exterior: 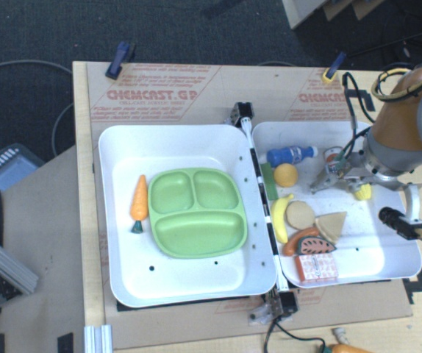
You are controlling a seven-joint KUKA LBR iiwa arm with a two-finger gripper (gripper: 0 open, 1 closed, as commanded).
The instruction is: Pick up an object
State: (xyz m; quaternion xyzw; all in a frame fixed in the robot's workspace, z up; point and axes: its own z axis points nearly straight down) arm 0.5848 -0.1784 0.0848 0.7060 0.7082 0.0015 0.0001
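At frame left, the left bin (pixel 123 197) holds a green divided plate (pixel 196 212) with a toy carrot (pixel 139 199) beside it. The right bin (pixel 395 259) carries the clutter: blue bottle (pixel 290 155), orange ball (pixel 286 174), banana (pixel 279 219), round biscuit (pixel 299 214). The gripper (pixel 337 169) hangs low in that bin's upper middle, just right of the ball; its opening cannot be told.

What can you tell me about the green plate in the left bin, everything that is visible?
The green plate looks like smooth plastic, rounded-rectangular, with three compartments: two small ones on the far side and one long one on the near side. It lies flat near the middle of the left bin. An orange toy carrot lies just beside its left edge.
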